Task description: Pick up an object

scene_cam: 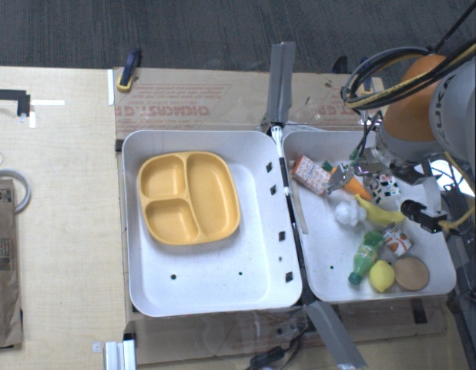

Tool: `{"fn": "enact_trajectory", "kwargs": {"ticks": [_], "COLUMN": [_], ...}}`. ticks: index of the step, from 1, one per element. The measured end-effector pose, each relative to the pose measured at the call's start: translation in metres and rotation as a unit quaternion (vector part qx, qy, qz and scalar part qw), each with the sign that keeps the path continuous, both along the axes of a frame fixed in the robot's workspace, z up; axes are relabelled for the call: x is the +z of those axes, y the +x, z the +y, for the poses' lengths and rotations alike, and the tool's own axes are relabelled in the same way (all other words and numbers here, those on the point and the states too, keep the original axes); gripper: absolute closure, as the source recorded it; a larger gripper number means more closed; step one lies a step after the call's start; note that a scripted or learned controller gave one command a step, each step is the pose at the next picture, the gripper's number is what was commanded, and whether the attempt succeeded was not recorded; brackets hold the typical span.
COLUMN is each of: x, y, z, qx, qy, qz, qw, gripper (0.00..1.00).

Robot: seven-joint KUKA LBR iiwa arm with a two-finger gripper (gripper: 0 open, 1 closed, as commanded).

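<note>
Objects for the pick all sit in the right bin: snack packet near its top-left, white ball mid-bin, banana just right of it, green bottle lying tilted below, lemon by the bottle's lower end, brown disc touching the lemon's right side, small red-and-white carton above them. Gripper is low over the bin's upper part, between packet and banana; can't tell how far the jaws are apart or whether they have hold of anything. Left bin has a yellow divided plate
</note>
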State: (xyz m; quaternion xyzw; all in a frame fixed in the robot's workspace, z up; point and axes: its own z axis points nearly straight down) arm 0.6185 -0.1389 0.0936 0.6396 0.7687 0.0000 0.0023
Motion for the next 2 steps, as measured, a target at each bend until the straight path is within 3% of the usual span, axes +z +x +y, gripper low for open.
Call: {"fn": "enact_trajectory", "kwargs": {"ticks": [1,2], "x": [0.005,0.115], "y": [-0.001,0.007], "z": [0.000,0.076], "qx": [-0.001,0.168], "qy": [0.0005,0.0006], "qz": [0.003,0.003], "qw": [1.0000,0.9859], "gripper": [1.00,1.00]}}
